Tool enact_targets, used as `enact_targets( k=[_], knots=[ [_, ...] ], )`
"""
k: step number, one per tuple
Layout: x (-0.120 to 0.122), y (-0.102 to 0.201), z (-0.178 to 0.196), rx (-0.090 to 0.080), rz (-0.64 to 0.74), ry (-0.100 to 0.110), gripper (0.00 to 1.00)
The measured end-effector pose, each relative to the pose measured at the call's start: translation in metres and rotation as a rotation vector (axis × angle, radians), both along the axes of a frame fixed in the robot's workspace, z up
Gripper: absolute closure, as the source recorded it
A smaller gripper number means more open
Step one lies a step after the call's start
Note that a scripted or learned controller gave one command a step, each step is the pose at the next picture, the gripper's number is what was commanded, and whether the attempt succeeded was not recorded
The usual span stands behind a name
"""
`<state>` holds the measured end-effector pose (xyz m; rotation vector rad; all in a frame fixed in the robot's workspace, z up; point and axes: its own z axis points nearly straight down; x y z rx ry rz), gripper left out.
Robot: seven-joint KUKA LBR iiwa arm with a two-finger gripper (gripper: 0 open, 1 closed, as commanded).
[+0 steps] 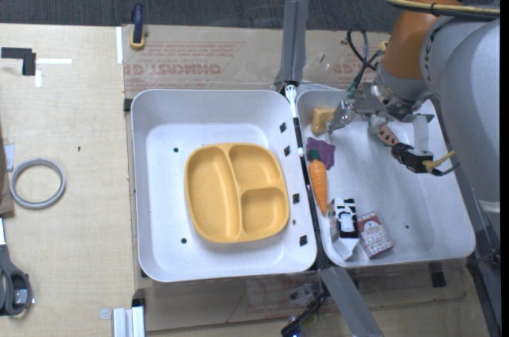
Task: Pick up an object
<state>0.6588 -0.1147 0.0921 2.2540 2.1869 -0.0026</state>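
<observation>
My gripper hangs over the back left part of the right bin, below the orange-banded wrist. It is right beside a pale yellow block, just to that block's right. Along the bin's left wall lie a purple piece and an orange carrot. A black-and-white item and a small red box sit near the front. A small pinkish object lies under the wrist. I see nothing held in the gripper.
The left bin holds a yellow divided plate. A black connector with a yellow cable dangles from the arm over the right bin. On the bench at the left lie a grey ring and scissors.
</observation>
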Motion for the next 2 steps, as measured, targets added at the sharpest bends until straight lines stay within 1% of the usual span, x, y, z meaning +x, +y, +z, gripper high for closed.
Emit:
enact_targets(
  k=[1, 2],
  knots=[
    [-0.036, 0.022, 0.000, 0.001, 0.024, 0.000, 0.00],
    [0.000, -0.002, 0.000, 0.000, -0.256, 0.001, 0.00]
  ],
)
